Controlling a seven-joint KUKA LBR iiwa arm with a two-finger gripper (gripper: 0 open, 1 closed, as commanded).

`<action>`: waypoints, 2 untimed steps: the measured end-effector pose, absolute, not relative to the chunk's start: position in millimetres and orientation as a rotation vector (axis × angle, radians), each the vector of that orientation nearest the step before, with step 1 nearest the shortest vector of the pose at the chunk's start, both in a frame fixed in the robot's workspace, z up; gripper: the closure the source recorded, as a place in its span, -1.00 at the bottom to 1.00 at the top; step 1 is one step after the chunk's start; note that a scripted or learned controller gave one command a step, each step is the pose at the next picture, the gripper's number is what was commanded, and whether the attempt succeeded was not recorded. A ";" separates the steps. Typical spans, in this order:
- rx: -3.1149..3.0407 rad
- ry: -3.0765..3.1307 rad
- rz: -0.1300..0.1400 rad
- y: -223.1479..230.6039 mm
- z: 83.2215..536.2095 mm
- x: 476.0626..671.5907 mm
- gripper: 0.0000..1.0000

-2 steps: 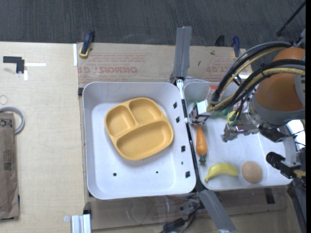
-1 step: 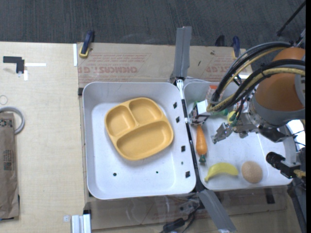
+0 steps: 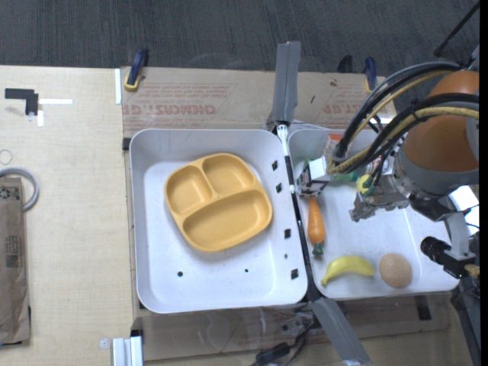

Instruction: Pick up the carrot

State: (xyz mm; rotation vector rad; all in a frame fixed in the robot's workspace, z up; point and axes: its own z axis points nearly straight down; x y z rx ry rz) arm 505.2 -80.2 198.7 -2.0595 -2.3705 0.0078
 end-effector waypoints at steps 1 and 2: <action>-1.618 -2.694 0.003 -34.2 261.3 513.5 1.00; -1.554 -2.731 0.004 -54.1 274.6 515.9 1.00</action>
